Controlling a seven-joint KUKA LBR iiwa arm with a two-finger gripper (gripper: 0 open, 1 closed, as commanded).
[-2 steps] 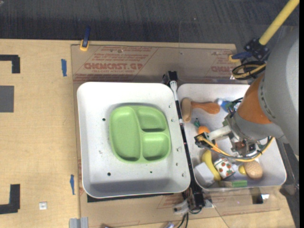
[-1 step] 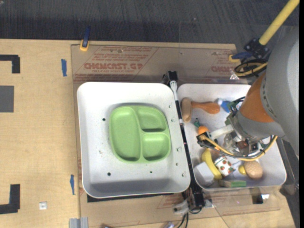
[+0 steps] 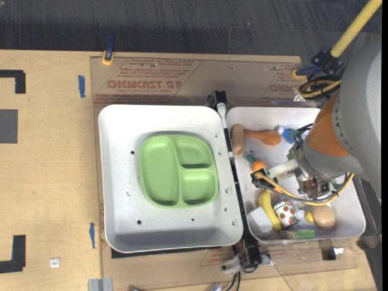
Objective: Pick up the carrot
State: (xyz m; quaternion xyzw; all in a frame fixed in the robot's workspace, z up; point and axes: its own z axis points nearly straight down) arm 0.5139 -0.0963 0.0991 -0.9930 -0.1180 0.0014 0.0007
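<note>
Carrot: a small orange piece with a touch of green at its upper-left end. It lies in the right bin, close to that bin's left wall, at centre right of the frame. A longer tan-and-orange item lies just above it, and a yellow banana lies below. The gripper is low inside the same bin, to the right of the carrot and apart from it. Nothing is seen between the jaws, and the wrist hides whether they are open or closed. A white cube with coloured dots and a tan egg-shaped item sit toward the bin's lower edge. The left bin holds a green divided plate. Both bins rest on the bench.
</note>
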